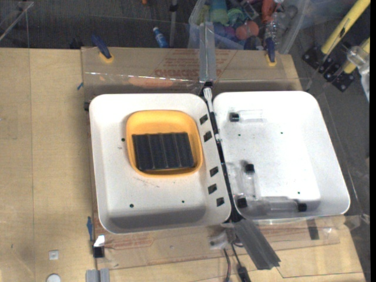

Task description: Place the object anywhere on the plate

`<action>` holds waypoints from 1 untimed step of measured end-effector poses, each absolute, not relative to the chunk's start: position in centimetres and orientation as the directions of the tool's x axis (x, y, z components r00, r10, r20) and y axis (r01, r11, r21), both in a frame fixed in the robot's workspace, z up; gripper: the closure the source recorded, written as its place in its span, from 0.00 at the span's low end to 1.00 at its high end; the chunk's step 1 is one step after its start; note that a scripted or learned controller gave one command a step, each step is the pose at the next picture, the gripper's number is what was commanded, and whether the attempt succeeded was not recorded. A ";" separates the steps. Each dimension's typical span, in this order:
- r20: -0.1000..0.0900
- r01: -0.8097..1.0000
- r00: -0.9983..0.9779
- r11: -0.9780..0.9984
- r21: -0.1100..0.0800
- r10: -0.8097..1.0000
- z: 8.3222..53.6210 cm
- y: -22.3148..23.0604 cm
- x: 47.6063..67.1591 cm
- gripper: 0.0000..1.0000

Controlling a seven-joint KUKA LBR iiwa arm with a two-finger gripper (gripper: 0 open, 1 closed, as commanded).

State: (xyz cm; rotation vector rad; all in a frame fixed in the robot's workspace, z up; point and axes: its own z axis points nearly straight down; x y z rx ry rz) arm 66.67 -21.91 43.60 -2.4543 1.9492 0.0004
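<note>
An orange-yellow plate sits in the middle of the left white bin. A dark grey, ribbed rectangular object lies flat on the plate, covering most of its floor and reaching its front rim. Nothing is touching the object.
The right white bin holds small clear pieces with black ends near its back left, its left side and its front. A ridge with black tabs divides the bins. A clear tub of colourful toys stands behind the bench.
</note>
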 end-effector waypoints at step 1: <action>-0.004 -0.964 0.264 -0.264 -0.004 -0.964 43.6 -21.7 66.7 1.00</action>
